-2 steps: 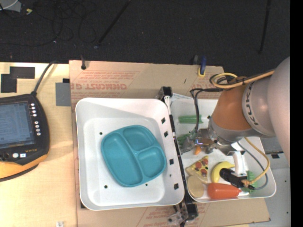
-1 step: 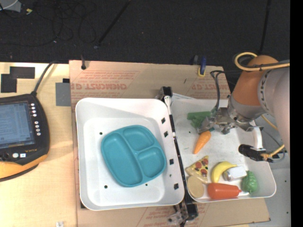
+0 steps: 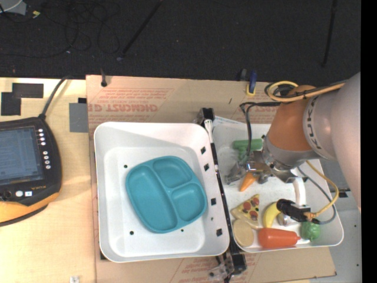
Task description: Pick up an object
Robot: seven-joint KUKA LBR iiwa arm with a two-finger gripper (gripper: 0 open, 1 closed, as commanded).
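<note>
position: one fixed camera mounted above the bench [image 3: 147, 93], pretty high up
angle: looks down at a slant, so the far side of the bench sits toward 12 o'clock, with dark floor and cables beyond it
distance: far enough back that both white bins fit, left bin [image 3: 112, 152] toward 8 o'clock, right bin [image 3: 333, 232] toward 4 o'clock
arm side: the arm [image 3: 330, 122] comes in from 3 o'clock
extras: a teach pendant [image 3: 23, 158] sits at 9 o'clock

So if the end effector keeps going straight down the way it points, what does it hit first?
Probably the orange carrot, lying right at the end effector in the right bin; the green piece sits just behind. Depth is hard to judge from this angle.
</note>
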